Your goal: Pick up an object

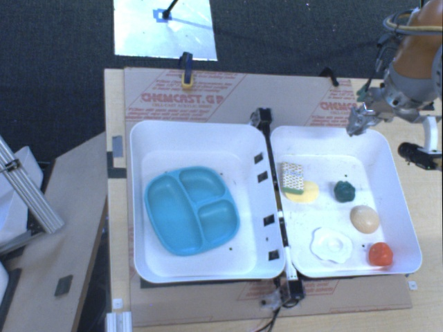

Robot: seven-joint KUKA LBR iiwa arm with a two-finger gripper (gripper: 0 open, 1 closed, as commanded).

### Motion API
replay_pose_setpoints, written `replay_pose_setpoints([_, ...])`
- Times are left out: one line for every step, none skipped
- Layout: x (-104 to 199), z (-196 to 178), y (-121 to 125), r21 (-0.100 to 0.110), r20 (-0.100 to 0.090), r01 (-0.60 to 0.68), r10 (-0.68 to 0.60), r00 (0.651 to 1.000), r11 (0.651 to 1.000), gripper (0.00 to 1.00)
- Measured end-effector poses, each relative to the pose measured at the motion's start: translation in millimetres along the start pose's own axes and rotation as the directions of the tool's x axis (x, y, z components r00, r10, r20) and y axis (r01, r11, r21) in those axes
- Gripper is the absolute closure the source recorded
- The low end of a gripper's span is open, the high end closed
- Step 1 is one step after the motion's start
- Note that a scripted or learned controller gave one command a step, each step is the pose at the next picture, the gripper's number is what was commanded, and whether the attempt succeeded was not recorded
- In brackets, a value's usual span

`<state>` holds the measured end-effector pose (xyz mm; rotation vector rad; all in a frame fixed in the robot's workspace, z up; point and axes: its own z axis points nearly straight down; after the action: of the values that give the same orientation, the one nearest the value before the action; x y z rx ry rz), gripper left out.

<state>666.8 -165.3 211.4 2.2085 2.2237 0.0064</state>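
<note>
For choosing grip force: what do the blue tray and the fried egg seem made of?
Blue tray: likely hard plastic, smooth with a soft sheen, with moulded compartments. Fried egg: probably toy plastic or rubber, glossy white; which one is unclear.

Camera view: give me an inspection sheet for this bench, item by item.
Surface: bench with printed sheet, bearing left bin and right bin side by side.
Job's things: in the right bin, a patterned block on a yellow disc, dark green lump, beige egg shape, white fried-egg shape, red-orange ball.
Clutter: blue divided tray in the left bin.
Grippers: gripper at the right bin's far edge, above the rim; state unclear.
Cables: wires at the near edge between the bins.
Surroundings: dark carpet, shiny plate.
</note>
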Motion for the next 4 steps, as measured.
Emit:
replay_pose_setpoints([-6,-47,-2,0.000,0.000,-0.003,0.003,1.000,1.000,1.00])
replay_pose_setpoints([49,-53,-8,0.005,-0.004,0.003,-0.003,1.000,1.000,1.00])
replay_pose_setpoints([96,-54,-15,0.006,-0.003,0.002,-0.002,1.000,1.000,1.00])
replay_pose_setpoints([149,-45,-37,0.009,-0.004,0.002,-0.002,1.000,1.000,1.00])
